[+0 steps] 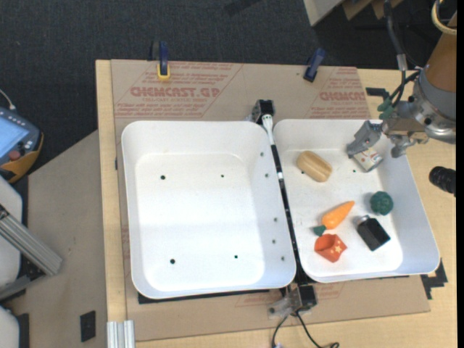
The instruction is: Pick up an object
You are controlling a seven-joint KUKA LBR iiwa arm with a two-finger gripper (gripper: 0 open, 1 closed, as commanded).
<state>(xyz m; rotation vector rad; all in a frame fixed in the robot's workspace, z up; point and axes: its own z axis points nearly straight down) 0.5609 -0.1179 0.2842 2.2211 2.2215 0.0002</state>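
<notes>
Five objects lie in the right bin (424, 230), all clear of the end effector (365, 153), which hangs over that bin's far right part. Whether its fingers are apart or together cannot be told. A tan bread roll (315, 166) lies just to its left. Nearer the camera sit a green ball (382, 203), an orange carrot (336, 214), a black block (373, 233) and a red piece (330, 246). Nothing is gripped. The left bin (130, 194) lies well beyond the roll on the surface (217, 85).
</notes>
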